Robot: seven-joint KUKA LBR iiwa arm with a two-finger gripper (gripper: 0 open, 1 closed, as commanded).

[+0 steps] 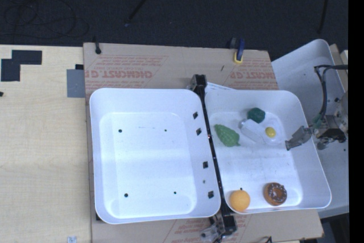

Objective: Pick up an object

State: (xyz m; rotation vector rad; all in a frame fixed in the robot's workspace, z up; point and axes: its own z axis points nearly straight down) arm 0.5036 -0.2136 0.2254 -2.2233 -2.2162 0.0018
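From the overhead camera, my gripper (297,139) hangs at the 3 o'clock edge of the right bin (310,179), just over its rim, with nothing between my fingers; how far apart they stand I cannot tell from this slant. Inside that bin, a green leafy piece (227,136) lies at about 9 o'clock, close to the divider. A dark green cap-like object (256,115) sits toward 12 o'clock, touching a clear wrapped item (253,131) that runs down to a small yellow ball (270,132) near the centre. An orange (239,200) rests at 7 o'clock in the bin's near corner, and a brown doughnut (276,194) lies just beside it at 5 o'clock, the two apart. The yellow ball is the thing nearest my gripper, at its 9 o'clock. The left bin (102,122) lies alongside, joined by black clips (205,145) along the shared wall. Both bins rest on a cardboard sheet (142,68) over a pale wooden bench (40,145).
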